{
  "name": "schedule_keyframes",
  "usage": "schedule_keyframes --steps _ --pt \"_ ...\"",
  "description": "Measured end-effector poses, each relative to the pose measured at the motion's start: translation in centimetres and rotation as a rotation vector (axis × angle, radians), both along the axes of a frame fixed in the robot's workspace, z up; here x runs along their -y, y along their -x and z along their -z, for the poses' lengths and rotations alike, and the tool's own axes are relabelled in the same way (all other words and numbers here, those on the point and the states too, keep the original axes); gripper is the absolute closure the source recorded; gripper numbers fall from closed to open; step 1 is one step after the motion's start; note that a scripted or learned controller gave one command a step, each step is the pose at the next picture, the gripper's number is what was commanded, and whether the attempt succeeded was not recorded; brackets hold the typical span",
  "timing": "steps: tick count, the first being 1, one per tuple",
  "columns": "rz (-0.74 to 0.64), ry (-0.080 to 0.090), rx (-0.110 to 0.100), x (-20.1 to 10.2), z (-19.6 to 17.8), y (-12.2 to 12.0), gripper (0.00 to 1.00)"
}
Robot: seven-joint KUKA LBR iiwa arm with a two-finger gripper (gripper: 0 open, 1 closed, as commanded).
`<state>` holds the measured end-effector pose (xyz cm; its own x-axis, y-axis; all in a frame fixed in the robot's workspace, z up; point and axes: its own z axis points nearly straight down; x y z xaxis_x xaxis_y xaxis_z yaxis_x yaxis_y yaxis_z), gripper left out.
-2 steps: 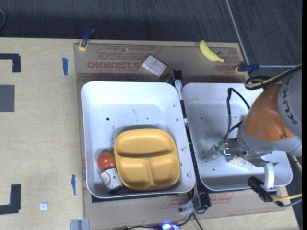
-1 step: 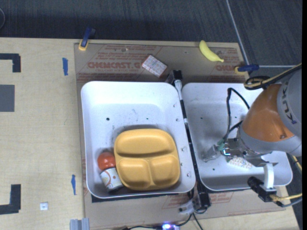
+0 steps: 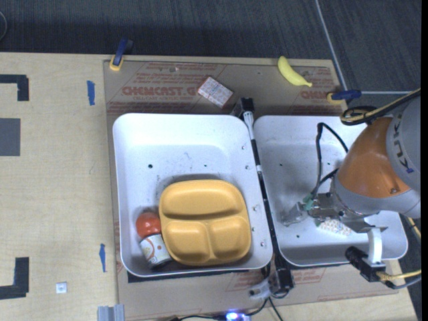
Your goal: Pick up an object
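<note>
The arm's orange band (image 3: pixel 374 166) hangs over the right bin (image 3: pixel 294 146), and the claw (image 3: pixel 314 209) below it reaches toward the bin's floor on the left side of the wrist. Whether the claw is spread or pressed together cannot be told — the wrist hides most of it. Just beside the claw, toward the bin's front wall, lies a small pale speckled object (image 3: pixel 333 227), partly under the wrist; nothing shows it pinched. A small grey thing (image 3: pixel 292 214) sits on the floor just left of the claw, too blurred to name.

The left bin (image 3: pixel 180 136) holds a yellow divided tray (image 3: pixel 204 219) lying near the front, and touching its left edge a small container with a red-orange top (image 3: pixel 150 236).

Both bins rest on a brown cardboard sheet (image 3: pixel 154 89) on the bench (image 3: pixel 53 179). Red print on the cardboard reads roughly "CHEMCAST" — the rest is too faint. Behind the bins on the cardboard lie a small patterned packet (image 3: pixel 215 91) and a banana (image 3: pixel 293 72). The arm's grey casing carries dark letters, "KU" (image 3: pixel 399 146), cut off at the edge.
</note>
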<state>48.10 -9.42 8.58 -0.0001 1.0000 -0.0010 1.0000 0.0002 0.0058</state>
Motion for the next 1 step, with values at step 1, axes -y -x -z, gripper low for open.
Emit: schedule_keyframes --steps 1 --pt "0.001 0.001 0.000 -0.14 0.00 -0.01 0.00"
